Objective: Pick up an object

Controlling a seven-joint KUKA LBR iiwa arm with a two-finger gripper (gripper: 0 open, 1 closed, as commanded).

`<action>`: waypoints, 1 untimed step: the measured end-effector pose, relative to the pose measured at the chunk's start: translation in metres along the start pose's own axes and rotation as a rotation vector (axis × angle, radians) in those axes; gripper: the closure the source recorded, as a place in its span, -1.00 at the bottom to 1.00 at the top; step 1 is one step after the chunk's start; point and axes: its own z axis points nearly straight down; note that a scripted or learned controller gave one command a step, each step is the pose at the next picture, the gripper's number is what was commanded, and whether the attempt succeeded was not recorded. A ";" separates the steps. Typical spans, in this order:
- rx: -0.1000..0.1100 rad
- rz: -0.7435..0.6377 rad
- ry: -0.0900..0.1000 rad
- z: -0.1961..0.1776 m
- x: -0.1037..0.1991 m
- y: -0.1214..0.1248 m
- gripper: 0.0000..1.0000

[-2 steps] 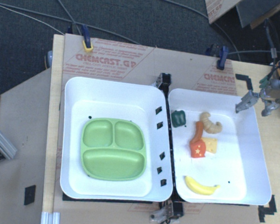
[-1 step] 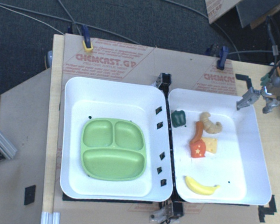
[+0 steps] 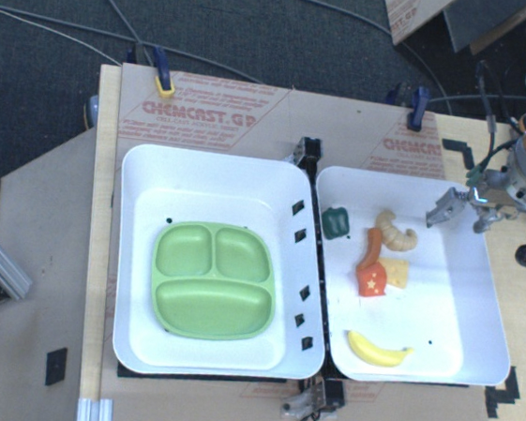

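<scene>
A green tray (image 3: pixel 213 280) is lying in the left bin (image 3: pixel 144 182). In the right bin (image 3: pixel 479 305) a green piece (image 3: pixel 335 223), a strawberry (image 3: pixel 372 281) and a banana (image 3: pixel 377 350) are waiting. The tool (image 3: pixel 461 210) is hovering at that bin's far right corner, apparently spread and gripping nothing, so the approach is under way; next it needs lowering over one item. The board is reading "CHEMCAST GP".

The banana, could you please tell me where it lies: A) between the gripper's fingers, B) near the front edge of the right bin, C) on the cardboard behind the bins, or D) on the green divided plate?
B: the banana lies on the right bin's floor near its front edge, apart from the other toy foods.
</scene>
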 end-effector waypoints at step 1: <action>-0.002 0.000 0.000 0.046 -0.001 -0.004 -1.00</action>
